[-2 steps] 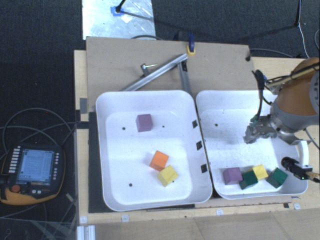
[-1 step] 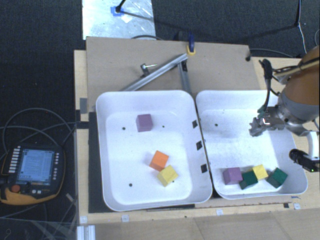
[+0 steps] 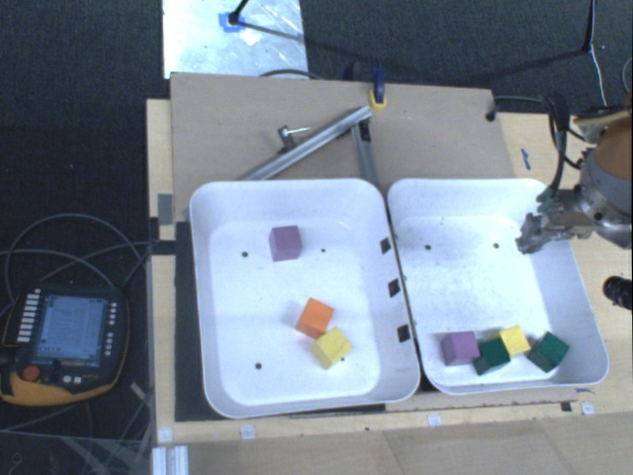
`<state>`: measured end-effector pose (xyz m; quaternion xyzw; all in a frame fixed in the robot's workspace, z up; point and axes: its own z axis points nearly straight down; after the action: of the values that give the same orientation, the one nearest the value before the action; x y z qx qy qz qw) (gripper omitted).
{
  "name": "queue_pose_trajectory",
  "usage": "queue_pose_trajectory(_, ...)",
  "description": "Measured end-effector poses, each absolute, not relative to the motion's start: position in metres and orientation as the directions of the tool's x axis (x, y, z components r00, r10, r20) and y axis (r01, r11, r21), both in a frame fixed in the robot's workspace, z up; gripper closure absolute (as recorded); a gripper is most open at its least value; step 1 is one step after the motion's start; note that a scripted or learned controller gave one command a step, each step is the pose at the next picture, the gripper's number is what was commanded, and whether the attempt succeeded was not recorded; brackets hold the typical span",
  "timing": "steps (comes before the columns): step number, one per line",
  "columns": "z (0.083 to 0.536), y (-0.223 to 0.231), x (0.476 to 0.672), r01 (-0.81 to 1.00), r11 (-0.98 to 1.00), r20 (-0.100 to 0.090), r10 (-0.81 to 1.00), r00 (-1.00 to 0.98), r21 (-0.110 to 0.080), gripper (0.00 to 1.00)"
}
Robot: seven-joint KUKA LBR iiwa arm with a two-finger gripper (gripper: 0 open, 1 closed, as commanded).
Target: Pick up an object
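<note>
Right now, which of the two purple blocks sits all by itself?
The purple block in the left bin, near its far end, stands alone. The other purple block sits in the right bin, touching a dark green block.

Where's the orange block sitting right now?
In the camera view, the orange block lies in the left bin, lower middle, touching the yellow block just below-right of it and well below the purple block.
</note>
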<state>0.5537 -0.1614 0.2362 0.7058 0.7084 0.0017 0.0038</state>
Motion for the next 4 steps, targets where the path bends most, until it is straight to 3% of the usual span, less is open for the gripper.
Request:
queue_pose_trajectory(1, 0.279, -0.162, 0.555, 1.000, 0.005, -0.002, 1.000, -0.005, 0.007, 1.00)
queue_pose_trajectory(4, 0.267, -0.019, 0.553, 1.000, 0.011, 0.002, 1.000, -0.011, 0.003, 1.00)
